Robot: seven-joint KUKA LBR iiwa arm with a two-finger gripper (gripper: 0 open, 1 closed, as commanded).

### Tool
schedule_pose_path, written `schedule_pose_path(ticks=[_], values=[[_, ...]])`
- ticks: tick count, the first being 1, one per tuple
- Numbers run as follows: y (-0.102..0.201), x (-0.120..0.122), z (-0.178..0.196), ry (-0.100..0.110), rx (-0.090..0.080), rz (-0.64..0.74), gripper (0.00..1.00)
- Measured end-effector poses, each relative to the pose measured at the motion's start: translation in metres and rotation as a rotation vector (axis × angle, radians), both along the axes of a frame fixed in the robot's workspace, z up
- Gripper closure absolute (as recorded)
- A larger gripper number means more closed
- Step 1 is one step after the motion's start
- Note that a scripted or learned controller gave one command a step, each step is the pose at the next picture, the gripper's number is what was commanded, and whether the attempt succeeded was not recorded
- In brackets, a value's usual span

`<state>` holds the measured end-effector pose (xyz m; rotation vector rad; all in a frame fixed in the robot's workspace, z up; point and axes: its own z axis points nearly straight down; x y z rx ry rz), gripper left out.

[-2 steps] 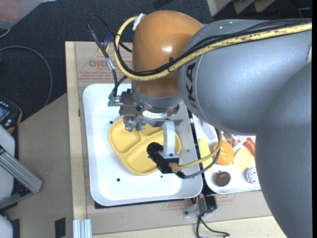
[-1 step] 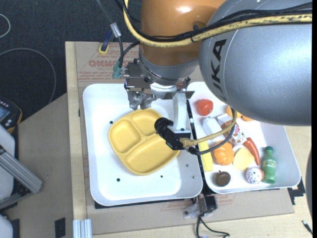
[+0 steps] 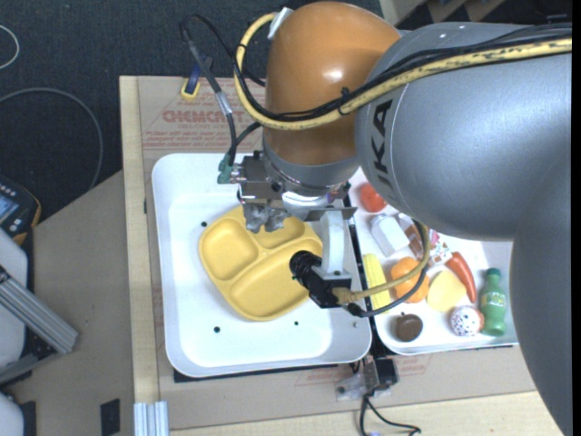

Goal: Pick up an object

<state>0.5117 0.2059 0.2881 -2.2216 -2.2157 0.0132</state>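
The gripper (image 3: 266, 214), its opening impossible to judge from here, sits at the far rim of the yellow divided plate (image 3: 257, 271) directly beneath it, so pinching that rim squarely seems wisest.

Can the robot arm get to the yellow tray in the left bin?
Probably yes. The gripper hangs right above the yellow divided tray's top edge in the left bin, and nothing lies between them. The tray's other compartments are uncovered.
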Motion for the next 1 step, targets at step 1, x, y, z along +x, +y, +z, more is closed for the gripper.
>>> schedule_pose_path(ticks=[1], values=[[0.0121,0.0643,-0.0655,-0.01,0.002,0.002,1.0]])
